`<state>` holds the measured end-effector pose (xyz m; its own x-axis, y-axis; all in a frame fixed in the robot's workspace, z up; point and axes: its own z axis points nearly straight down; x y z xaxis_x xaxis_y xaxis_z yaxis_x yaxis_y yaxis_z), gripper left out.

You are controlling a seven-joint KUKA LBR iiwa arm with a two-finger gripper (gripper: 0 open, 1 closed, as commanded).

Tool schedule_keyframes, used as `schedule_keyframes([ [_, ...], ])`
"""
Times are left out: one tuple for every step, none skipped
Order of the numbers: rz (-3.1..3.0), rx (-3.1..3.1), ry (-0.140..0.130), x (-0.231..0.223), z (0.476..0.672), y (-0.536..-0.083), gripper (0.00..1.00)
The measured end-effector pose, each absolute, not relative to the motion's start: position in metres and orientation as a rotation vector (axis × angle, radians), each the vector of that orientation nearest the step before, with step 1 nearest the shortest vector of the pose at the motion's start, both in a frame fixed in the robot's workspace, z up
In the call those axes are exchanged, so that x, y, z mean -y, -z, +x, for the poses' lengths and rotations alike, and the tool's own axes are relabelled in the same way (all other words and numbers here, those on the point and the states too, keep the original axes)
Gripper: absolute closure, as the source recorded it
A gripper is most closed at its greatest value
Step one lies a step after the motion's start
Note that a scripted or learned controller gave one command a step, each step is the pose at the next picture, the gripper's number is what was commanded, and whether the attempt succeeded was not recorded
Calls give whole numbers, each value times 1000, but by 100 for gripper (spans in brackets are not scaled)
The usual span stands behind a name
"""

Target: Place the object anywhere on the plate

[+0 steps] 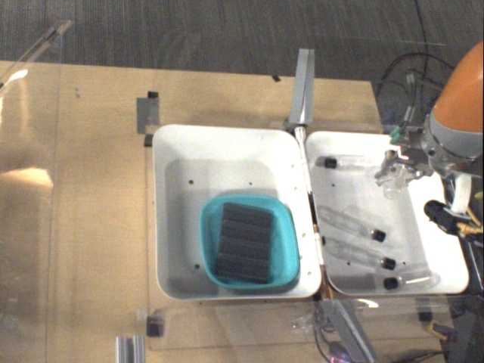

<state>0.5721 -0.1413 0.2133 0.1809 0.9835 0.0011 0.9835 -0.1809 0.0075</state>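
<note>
The dark ridged block (pixel 245 242) lies on the teal plate (pixel 286 240), well apart from the gripper (pixel 393 169); grip state unclear.

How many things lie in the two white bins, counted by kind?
Teal plate: 1, in the left bin.
Dark ridged block: 1, lying on the plate.
Clear tubes with black caps: 4, in the right bin, with caps at and.
Total: 6 things.
</note>
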Motion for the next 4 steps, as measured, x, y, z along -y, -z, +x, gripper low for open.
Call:
schedule_keyframes([
  [2228, -2213, -4, 80, 517, -184, 100],
  [2035, -2388, -8, 1, 531, -185, 100],
  [1857, -2528, -8, -48, 532, -186, 100],
  [1858, -2527, -8, -47, 532, -186, 0],
])
